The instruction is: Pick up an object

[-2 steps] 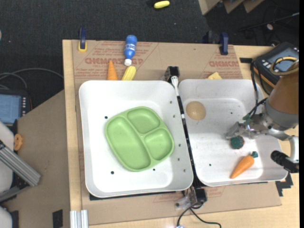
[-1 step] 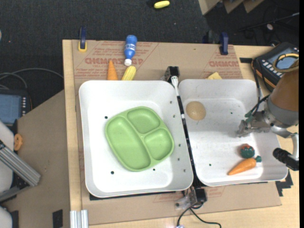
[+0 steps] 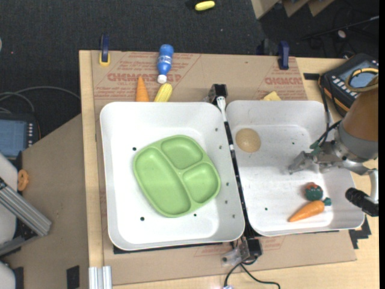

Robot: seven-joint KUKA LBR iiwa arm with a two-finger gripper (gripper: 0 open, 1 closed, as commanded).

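Toy carrot (image 3: pixel 307 210), the nearest graspable object, lies flat on the floor of the right-hand bin (image 3: pixel 271 218), near its front right corner. Its long axis runs at a shallow slant: the tapered orange tip points toward the lower left, and the blunt end with a small dark green stub points toward the upper right. The body is a smooth, glossy orange cone, seemingly plastic. Just above its green end sits a small round object (image 3: pixel 313 191), red-orange below and dark green above, close to the carrot; whether the two touch cannot be told. Farther toward the bin's back left rests a pale tan, dome-shaped piece (image 3: pixel 247 140) with a matte surface, well apart from the carrot. The gripper (image 3: pixel 299 163) hangs over the middle right of this bin, above and apart from the carrot; its grey metal fingers are spread, with nothing between them. The arm (image 3: pixel 361 128) enters from the right, grey with an orange band. The left-hand bin (image 3: pixel 117 161), a shallow white tray with rounded corners, holds a light green three-compartment plate (image 3: pixel 175 174). Both bins rest on a brown cardboard-covered bench (image 3: pixel 90 101).
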